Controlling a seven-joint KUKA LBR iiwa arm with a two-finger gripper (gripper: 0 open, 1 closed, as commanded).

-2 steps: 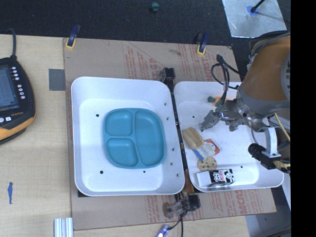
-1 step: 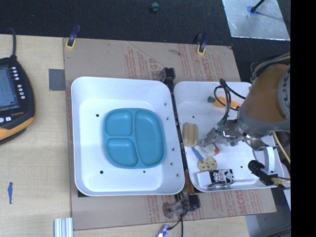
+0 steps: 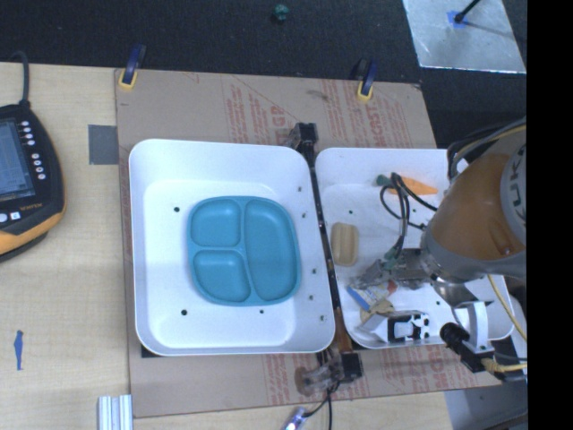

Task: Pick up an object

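The task is judged to be at the reach stage, with the pick not yet done: no object is seen lifted clear of the bins.

Nearest the camera, at the bottom of the right bin (image 3: 333, 163), a small white item with black markings (image 3: 405, 328) lies against the near wall. Just above it sits a loose cluster of small objects (image 3: 372, 292), including a blue piece and a pale piece; their outlines overlap and cannot be separated reliably.

The gripper (image 3: 400, 264) is lowered into this same bin, at or just above the upper right edge of the cluster. The view here is cluttered and dark, so whether the tool is apart or together cannot be told, nor whether anything sits in it. The arm (image 3: 474, 218) enters from the right, with its orange band over the right half of the bin and the wrist angled down and to the left. Black cable (image 3: 394, 206) loops beside the wrist.

Further in, a tan block (image 3: 345, 242) lies near the bin's left wall, apart from the gripper. An orange carrot-shaped item (image 3: 417, 185) lies near the far wall.

The left bin (image 3: 143, 240) holds a blue divided plate (image 3: 243, 249), well apart from the arm.

Remaining steps, as judged: close on one object, then lift it clear.
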